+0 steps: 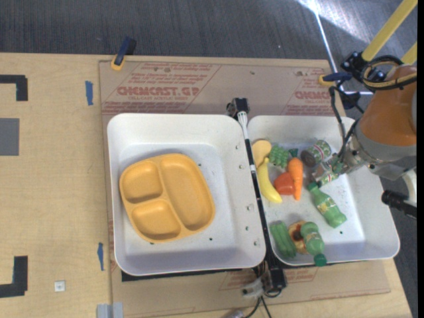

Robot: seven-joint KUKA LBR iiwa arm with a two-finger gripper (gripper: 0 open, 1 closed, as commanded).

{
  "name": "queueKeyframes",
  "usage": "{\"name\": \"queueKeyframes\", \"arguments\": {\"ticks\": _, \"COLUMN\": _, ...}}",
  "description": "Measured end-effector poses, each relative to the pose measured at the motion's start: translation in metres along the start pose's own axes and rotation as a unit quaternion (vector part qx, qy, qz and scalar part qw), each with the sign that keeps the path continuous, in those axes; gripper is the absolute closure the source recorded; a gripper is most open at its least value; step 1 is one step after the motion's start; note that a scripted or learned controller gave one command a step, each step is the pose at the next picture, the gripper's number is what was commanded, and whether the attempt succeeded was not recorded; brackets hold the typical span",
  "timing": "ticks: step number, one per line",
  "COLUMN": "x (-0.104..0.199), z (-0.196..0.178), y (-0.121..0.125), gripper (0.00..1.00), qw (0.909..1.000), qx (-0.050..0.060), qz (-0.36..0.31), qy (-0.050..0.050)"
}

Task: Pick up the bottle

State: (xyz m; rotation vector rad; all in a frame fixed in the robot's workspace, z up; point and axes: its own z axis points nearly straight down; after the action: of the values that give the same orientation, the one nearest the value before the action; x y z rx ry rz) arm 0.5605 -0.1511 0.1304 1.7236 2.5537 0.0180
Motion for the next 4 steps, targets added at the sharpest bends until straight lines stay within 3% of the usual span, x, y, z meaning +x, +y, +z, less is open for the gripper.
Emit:
{"name": "queueKeyframes", "arguments": {"ticks": 1, "x": 0.017, "z": 0.013, "y": -0.018, "gripper": 1.00, "qw": 0.9993, "qx": 0.008, "qz": -0.035, "qy": 0.009}}
{"name": "queueKeyframes", "arguments": {"ticks": 2, "x": 0.017, "z": 0.013, "y": -0.018, "gripper": 0.00, "qw": 0.9993, "qx": 0.008, "qz": -0.034, "qy": 0.009}}
{"name": "queueKeyframes", "arguments": {"ticks": 3, "x": 0.016, "z": 0.003, "y": -0.017, "gripper": 1.00, "qw": 0.9994, "qx": 0.006, "qz": -0.034, "qy": 0.008}}
{"name": "queueKeyframes", "arguments": {"ticks": 4, "x": 0.006, "z": 0.043, "y": -0.007, "gripper": 1.00, "qw": 0.9639, "qx": 0.013, "qz": -0.265, "qy": 0.024}}
